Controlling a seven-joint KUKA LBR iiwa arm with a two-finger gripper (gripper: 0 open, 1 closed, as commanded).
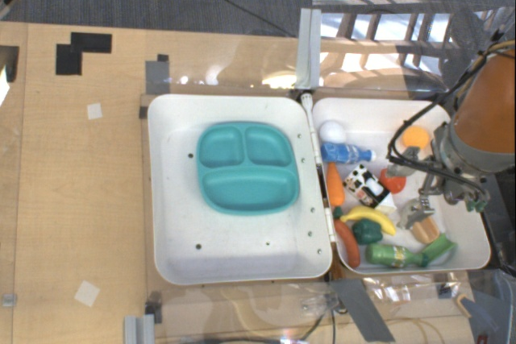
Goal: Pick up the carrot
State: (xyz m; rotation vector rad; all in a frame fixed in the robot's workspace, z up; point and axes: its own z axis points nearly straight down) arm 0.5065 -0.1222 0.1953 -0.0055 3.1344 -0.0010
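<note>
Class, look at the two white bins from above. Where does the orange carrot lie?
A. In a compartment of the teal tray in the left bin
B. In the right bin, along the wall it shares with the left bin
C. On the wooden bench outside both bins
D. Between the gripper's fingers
B: the carrot lies lengthwise against the right bin's left wall, just below the blue bottle, well apart from the gripper.
</note>
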